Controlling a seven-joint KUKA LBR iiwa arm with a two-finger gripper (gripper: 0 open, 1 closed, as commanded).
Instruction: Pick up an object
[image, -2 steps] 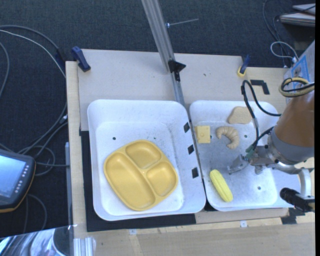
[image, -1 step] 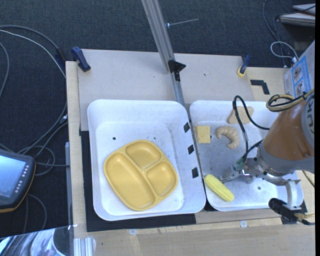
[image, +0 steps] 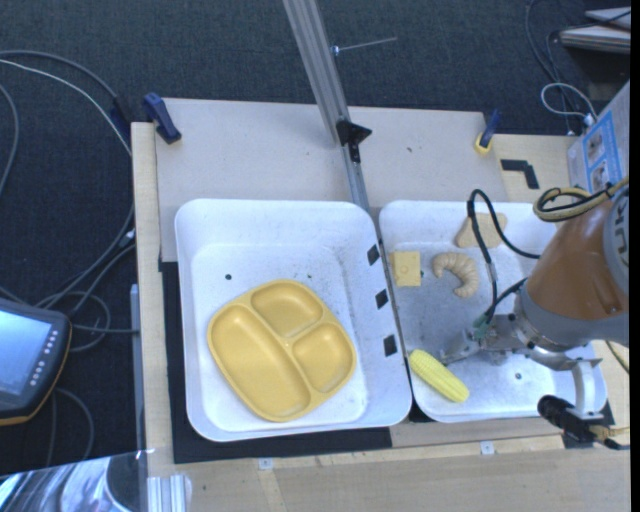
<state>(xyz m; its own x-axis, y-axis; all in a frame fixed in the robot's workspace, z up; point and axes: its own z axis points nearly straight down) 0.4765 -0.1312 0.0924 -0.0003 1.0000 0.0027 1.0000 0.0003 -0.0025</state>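
Observation:
In the right bin (image: 500, 395) lie a yellow corn cob (image: 438, 376) near the front left corner, a tan croissant (image: 456, 272) toward the back, a small yellow cheese cube (image: 406, 269) at the left wall, and a beige piece (image: 470, 232) at the back, partly behind a black cable. My gripper (image: 462, 348) reaches in from the right, low over the bin floor, just right of and behind the corn cob. Nothing shows between its fingers.
The left bin (image: 200, 240) holds a yellow divided plate (image: 281, 347). A metal pole (image: 325, 75) slants up from between the bins. The arm's body (image: 575, 290) covers the right bin's right side. Clamps sit at the bench's back corners.

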